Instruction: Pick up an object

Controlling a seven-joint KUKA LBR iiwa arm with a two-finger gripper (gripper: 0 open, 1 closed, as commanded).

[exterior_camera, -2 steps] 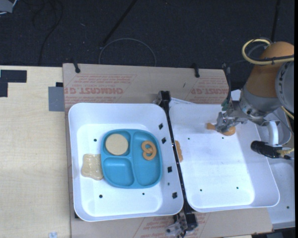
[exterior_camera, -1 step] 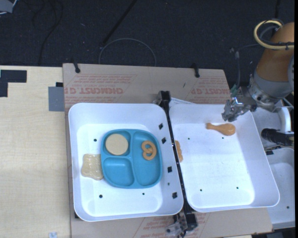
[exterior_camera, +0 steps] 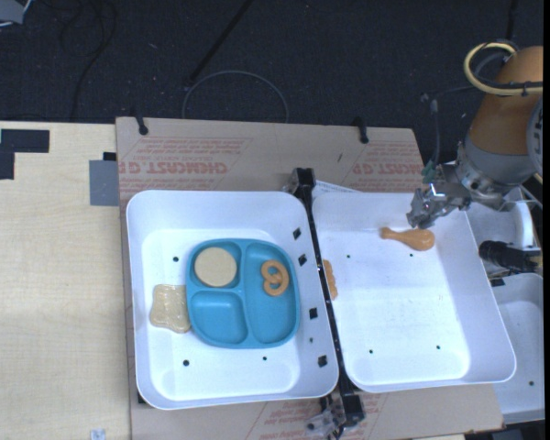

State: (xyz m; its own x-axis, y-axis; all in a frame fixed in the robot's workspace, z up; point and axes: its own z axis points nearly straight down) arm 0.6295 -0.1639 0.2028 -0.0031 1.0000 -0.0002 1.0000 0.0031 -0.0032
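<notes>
One drumstick (exterior_camera: 411, 237) near right bin (exterior_camera: 481, 310) rim

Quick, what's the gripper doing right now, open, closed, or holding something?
Gripper: cannot be told; it sits just above the tan drumstick-shaped toy in the right white bin, with nothing seen between its fingers.

— Where's the arm (exterior_camera: 500, 122) right now?

— Reaching in from the right edge, orange band up top, grey wrist below it, angled down and to the left.

— And the claw (exterior_camera: 428, 207)?

— Low, at the upper right of the scene, pointing down-left at the end of the wrist. It's a dark, small cluster of metal from up here.

— Fingers apart or together?

— Too small and murky to call from this angle.
</notes>
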